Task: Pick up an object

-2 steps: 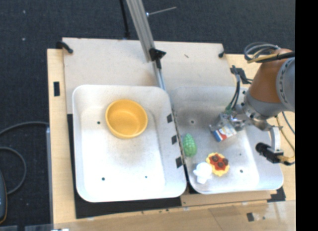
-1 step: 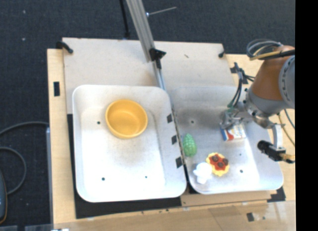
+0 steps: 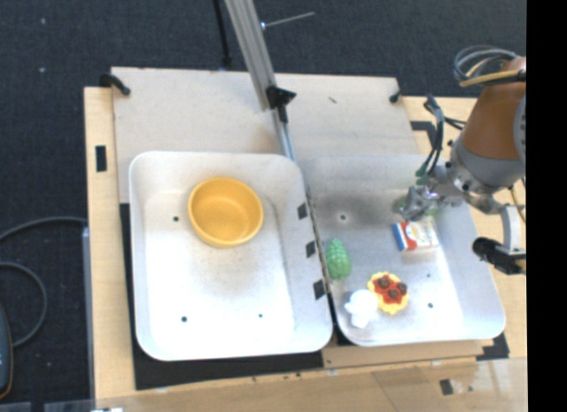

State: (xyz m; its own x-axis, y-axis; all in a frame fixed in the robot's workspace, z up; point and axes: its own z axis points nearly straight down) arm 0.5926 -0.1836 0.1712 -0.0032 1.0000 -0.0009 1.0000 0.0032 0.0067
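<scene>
In the right bin [image 3: 461,313] lie a small white box with red and blue print [image 3: 415,236], a green knobbly toy [image 3: 337,258], a yellow piece with red and dark spots [image 3: 388,292] and a white lump [image 3: 361,308]. My gripper [image 3: 418,206] hangs just above the box's far edge, at the end of the grey and orange arm coming in from the right. Nothing shows between its fingers. A yellow bowl [image 3: 226,211] sits upright in the left bin [image 3: 177,313].
A metal pole [image 3: 252,42] slants up from the seam between the bins at the back. Cables loop beside the arm at the right. The green toy lies close to the dividing wall of the bins.
</scene>
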